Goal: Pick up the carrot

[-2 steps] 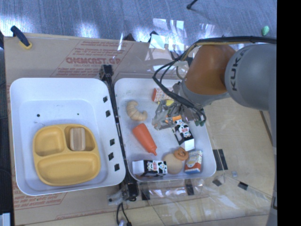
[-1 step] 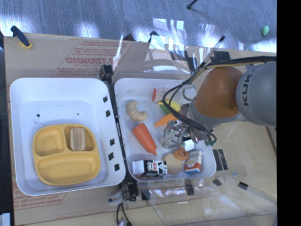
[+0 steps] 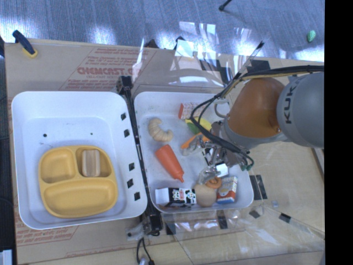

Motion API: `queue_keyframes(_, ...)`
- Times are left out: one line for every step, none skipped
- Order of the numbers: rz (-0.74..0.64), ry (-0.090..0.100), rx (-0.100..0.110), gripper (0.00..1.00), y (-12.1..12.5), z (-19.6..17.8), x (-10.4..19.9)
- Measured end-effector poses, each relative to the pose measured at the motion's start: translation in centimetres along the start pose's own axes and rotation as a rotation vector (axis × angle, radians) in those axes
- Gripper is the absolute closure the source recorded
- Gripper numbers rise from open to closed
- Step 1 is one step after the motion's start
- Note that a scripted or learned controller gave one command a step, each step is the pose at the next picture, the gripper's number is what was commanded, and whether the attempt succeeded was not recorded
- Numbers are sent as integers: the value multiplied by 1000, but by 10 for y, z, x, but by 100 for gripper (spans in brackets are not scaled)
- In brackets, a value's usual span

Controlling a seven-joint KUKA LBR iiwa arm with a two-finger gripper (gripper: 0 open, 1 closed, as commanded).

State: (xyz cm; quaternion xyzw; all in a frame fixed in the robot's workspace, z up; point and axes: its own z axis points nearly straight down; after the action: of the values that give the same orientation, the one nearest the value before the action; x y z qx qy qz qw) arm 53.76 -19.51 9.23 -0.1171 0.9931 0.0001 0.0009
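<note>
Left of centre, a white bin (image 3: 22,148) holds a yellow divided tray (image 3: 77,195), a tan block (image 3: 90,163) upright in its upper right pocket. The right-hand bin (image 3: 144,148) carries a croissant (image 3: 158,130), a cow-print carton (image 3: 176,196) and a small red-and-white carton (image 3: 228,190).

Carrot (image 3: 169,162) lying in right bin (image 3: 144,148); end effector (image 3: 212,162) just beside it; yellow tray (image 3: 77,195) in left bin (image 3: 27,148).
</note>
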Motion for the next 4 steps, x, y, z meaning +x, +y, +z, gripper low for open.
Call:
queue_keyframes(79, -4, 2, 0, -32, -2, -73)
queue_keyframes(75, -8, 4, 100, -31, -13, -75)
queue_keyframes(75, -7, 3, 0, -31, -13, -74)
queue_keyframes(569, 0, -1, 0, -24, 0, -46)
